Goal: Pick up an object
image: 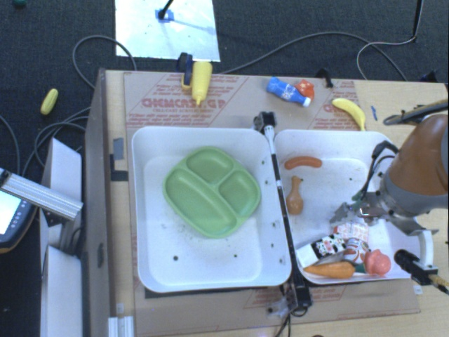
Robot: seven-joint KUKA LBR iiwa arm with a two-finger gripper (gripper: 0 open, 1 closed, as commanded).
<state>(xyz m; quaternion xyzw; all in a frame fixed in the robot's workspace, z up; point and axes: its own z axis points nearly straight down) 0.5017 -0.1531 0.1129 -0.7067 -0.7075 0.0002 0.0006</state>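
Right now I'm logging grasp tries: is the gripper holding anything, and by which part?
Cannot be told: the gripper sits low over the pile of small toys in the right shallow white bin, and nothing is visibly between its tips.

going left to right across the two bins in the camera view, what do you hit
green divided plate → tan bottle-shaped toy → hot dog → carrot → pink toy

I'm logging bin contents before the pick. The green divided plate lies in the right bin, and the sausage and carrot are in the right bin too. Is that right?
Not quite. The camera view shows the green divided plate in the left bin, not the right. The sausage and carrot do lie in the right bin.
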